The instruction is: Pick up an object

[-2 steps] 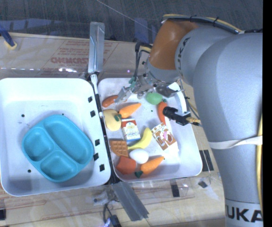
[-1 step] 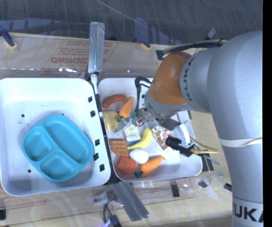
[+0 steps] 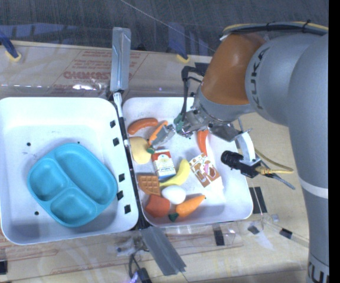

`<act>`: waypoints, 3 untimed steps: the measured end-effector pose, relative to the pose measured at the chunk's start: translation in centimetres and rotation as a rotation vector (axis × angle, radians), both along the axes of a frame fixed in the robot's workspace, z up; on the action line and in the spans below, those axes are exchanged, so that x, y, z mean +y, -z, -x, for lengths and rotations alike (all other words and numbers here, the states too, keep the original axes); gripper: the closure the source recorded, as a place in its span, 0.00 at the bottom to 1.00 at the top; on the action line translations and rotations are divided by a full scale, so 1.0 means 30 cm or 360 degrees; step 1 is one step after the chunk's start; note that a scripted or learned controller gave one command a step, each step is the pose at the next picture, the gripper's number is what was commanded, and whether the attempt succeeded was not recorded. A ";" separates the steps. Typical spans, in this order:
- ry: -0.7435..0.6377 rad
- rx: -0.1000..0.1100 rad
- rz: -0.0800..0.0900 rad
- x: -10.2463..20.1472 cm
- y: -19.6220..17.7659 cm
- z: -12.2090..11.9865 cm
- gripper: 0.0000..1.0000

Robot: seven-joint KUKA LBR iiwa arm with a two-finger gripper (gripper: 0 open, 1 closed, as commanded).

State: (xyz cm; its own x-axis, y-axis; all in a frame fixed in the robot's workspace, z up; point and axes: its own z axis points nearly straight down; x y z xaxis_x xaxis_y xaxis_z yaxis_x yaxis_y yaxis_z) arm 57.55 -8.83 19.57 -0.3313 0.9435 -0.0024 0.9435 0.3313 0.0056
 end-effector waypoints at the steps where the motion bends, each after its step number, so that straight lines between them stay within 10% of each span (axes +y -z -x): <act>1: 0.0041 0.0015 0.0000 -0.047 0.353 -0.202 0.00; 2: 0.0033 0.0011 0.0000 -0.043 0.313 -0.206 1.00; 3: 0.0142 -0.0003 -0.0004 0.176 -0.005 -0.243 1.00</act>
